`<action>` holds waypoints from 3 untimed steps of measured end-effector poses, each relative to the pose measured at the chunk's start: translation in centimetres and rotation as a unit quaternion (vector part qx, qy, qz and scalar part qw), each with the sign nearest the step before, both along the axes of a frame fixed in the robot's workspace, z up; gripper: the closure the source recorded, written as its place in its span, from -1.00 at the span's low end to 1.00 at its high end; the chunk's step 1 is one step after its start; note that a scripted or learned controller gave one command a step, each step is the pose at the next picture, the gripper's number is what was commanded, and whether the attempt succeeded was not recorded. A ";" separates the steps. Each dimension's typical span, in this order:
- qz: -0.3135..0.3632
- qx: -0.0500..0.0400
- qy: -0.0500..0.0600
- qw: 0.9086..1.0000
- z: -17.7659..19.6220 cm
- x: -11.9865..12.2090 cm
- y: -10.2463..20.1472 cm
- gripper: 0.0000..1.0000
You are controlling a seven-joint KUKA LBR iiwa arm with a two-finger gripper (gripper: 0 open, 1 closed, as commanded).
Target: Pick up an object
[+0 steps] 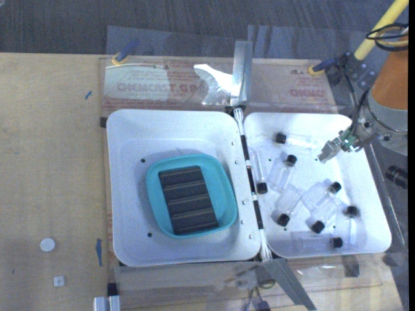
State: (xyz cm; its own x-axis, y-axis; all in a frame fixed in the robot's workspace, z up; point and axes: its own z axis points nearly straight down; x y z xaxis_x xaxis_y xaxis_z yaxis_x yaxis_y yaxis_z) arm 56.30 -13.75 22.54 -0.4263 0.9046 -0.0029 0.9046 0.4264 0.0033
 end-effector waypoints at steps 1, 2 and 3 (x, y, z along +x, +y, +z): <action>-0.045 0.000 -0.001 0.999 1.5 6.3 -2.3 1.00; -0.089 0.001 0.001 0.996 -4.0 10.4 5.4 1.00; 0.006 0.000 0.002 1.000 -8.7 9.9 0.8 1.00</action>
State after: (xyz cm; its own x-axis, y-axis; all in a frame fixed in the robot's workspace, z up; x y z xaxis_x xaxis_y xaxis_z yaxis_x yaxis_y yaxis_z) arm 66.17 -12.91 13.85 -0.4364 0.8998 -0.0009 0.8998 0.4364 0.0008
